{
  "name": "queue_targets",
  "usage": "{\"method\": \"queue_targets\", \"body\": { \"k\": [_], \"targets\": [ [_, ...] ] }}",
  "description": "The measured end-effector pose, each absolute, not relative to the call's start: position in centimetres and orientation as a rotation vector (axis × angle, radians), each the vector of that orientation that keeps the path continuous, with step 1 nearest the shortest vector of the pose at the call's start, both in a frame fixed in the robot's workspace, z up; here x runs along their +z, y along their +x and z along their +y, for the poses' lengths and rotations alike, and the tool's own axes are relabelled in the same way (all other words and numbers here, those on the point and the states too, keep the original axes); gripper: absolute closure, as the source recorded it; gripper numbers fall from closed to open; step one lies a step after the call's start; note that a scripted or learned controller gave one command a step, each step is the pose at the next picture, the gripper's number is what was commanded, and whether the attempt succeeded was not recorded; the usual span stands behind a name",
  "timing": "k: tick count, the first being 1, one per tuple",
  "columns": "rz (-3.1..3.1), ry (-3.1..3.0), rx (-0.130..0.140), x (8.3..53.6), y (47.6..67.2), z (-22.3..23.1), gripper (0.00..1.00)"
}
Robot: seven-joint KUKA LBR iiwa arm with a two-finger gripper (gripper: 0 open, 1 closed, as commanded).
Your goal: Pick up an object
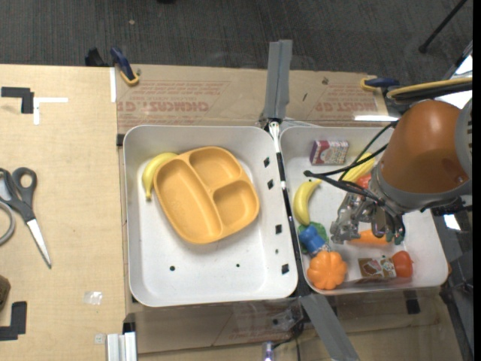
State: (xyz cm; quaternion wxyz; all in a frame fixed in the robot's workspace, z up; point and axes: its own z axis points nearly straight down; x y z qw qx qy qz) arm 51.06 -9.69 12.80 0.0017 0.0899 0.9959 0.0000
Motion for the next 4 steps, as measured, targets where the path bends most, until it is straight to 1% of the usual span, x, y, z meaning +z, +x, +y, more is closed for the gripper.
{"method": "queue_targets", "body": {
  "k": [1, 2, 3, 4],
  "targets": [
    [3.115, 0.283, -0.003, 13.1, 51.3, -9.8, 0.00],
    [3.123, 0.310, 0.000, 9.2, 56.2, -14.5, 0.00],
    [3.082, 0.572, 0.001, 9.4, 63.3, -10.6, 0.00],
    [3.071, 0.640, 0.000, 9.3, 61.3, -12.6, 0.00]
  ]
}}
